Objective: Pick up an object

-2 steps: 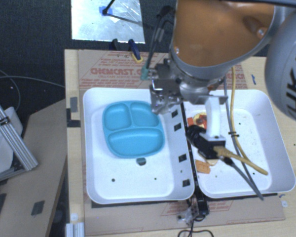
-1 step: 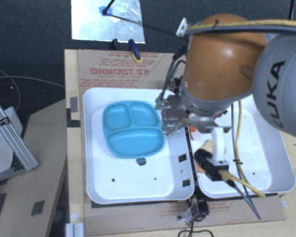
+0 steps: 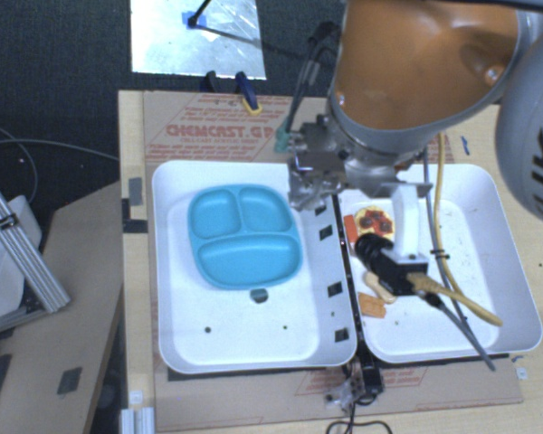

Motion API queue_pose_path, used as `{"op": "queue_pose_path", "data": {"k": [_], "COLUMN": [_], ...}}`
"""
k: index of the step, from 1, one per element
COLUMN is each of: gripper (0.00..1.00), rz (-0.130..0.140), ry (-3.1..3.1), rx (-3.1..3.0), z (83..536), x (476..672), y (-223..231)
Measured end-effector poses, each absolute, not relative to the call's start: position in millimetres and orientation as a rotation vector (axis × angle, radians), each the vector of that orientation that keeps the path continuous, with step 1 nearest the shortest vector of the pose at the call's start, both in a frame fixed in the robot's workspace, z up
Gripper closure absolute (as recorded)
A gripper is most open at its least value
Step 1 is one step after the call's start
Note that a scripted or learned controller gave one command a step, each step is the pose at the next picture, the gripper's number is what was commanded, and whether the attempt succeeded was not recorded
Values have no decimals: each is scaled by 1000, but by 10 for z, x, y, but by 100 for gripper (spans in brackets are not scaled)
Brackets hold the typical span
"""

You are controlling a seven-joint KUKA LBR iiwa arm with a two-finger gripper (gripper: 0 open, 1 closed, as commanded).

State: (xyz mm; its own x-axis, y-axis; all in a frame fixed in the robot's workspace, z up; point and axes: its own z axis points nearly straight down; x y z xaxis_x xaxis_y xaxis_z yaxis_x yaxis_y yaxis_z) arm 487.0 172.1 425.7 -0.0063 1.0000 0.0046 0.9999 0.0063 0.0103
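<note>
A blue divided plate [image 3: 244,238] lies in the left bin [image 3: 181,333], and a small dark teal piece [image 3: 259,295] sits just below it. In the right bin [image 3: 507,269] a red and orange patterned item [image 3: 373,219] lies near the divider, with small orange pieces [image 3: 373,306] further toward the front. My gripper [image 3: 308,193] hangs over the back of the divider between the bins, just off the plate's upper right corner. Nothing is seen in its grasp. The arm's bulk hides the back of the right bin.
A cardboard sheet [image 3: 208,129] lies under both bins. A shiny foil sheet [image 3: 199,25] and a blue and yellow clamp [image 3: 247,93] sit behind them. A metal frame [image 3: 18,260] stands at the left. Small black specks dot the left bin's floor.
</note>
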Motion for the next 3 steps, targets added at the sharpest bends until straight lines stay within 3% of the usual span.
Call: {"op": "queue_pose_path", "data": {"k": [1,2,3], "gripper": [100,100,100], "rz": [7,1,9], "ry": [2212,2218,2223], "rx": [2225,2223,2214], "z": [4346,4096,4540], "x": [4875,4870,4869], "y": [1063,785,800]}}
